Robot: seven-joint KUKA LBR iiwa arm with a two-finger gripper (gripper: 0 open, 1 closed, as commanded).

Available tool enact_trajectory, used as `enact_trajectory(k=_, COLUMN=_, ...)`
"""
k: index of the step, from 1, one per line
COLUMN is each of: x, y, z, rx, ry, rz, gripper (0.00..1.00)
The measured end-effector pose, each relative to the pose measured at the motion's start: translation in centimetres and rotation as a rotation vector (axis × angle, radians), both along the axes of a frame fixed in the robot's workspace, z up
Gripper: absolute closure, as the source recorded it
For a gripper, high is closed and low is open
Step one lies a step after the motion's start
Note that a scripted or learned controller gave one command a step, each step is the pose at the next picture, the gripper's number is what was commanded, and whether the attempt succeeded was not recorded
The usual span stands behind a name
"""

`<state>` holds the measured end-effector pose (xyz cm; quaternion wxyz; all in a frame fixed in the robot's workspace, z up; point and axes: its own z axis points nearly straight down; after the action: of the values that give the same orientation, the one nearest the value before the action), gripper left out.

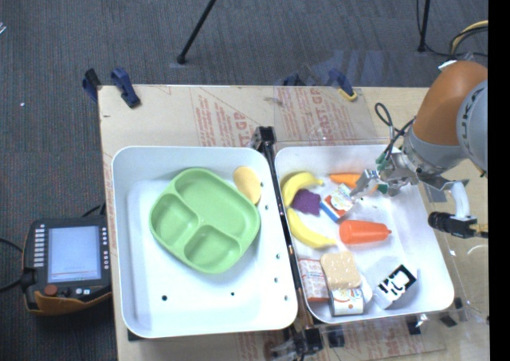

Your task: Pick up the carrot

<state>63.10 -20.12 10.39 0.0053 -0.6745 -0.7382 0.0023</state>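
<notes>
1. Two white bins are sitting side by side on the desk [191,116], filling the lower middle of the frame.
2. The carrot [365,232] is lying in the right bin [434,276], near its centre, beside a banana [301,209].
3. The jaws [373,182] are hovering over that bin's upper part, above the carrot; whether they are released or clenched, I cannot tell.
4. A green plate [205,220] is resting in the left bin [131,288].

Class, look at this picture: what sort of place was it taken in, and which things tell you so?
Probably a robotics lab: a robot arm reaches over two white bins of toy food, a control pendant lies on the carpet, and stand legs rise behind.
</notes>
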Motion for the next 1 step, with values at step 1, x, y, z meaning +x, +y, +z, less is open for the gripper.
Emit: enact_trajectory(k=1, x=1.61, y=0.44, z=-0.88, rx=-0.006, ry=-0.019, rz=-0.229, gripper=0.0)
